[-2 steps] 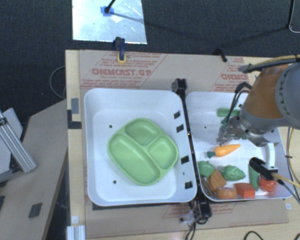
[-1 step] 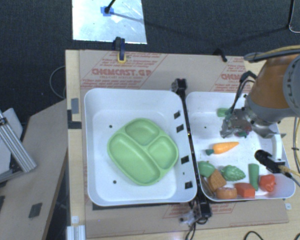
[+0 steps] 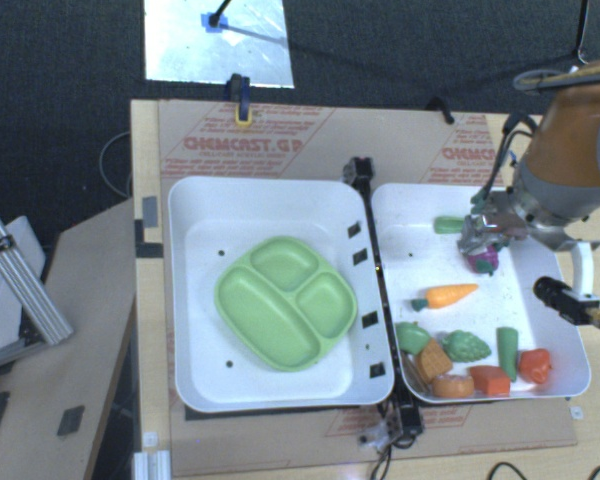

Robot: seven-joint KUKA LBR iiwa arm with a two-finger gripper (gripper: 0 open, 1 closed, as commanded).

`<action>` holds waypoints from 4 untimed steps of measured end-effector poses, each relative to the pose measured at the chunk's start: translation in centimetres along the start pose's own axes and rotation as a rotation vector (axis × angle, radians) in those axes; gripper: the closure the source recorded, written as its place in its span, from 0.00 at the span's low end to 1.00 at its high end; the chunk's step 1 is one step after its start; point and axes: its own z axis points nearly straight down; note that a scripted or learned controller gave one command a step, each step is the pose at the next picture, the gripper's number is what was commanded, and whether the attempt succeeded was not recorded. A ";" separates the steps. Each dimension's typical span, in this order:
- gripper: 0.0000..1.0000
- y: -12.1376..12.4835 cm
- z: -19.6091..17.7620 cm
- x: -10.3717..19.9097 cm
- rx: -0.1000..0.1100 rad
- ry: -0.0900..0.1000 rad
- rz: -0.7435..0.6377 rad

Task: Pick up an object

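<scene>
- Camera view looks down at a slant on two white bins side by side on a bench; the left bin [image 3: 195,268] holds a green divided plate [image 3: 285,301] lying flat near its middle.
- The right bin [image 3: 400,213] holds a scatter of toy food, most of it crowded along the near edge.
- The arm [image 3: 570,148], with its orange band, reaches in from the right, and its gripper [image 3: 480,243] is down over the far part of the right bin.
- A small purple toy [image 3: 483,260] sits right at the gripper's tips; whether it is between the fingers or just under them cannot be told, since the metal parts blur together there.
- A green piece [image 3: 448,225] lies just left of the gripper, near the bin's far wall.
- An orange carrot [image 3: 448,295] lies on the bin floor nearer the camera than the gripper, apart from it.
- Along the near edge, from left to right: a green leafy piece [image 3: 413,338], a tan waffle-like piece [image 3: 432,360], a bumpy green piece [image 3: 466,346], a red block [image 3: 488,378], an upright green piece [image 3: 507,346] and a red-orange piece [image 3: 534,365].
- A blue clamp with a yellow tip [image 3: 240,100] grips the board behind the left bin.
</scene>
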 end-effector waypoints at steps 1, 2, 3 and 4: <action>1.00 0.1 -1.5 0.0 0.005 0.001 0.000; 1.00 -1.2 -2.5 5.3 0.007 0.004 -0.005; 1.00 -1.4 -2.1 11.4 0.007 0.004 -0.006; 1.00 -2.9 -2.7 16.5 0.008 0.004 -0.004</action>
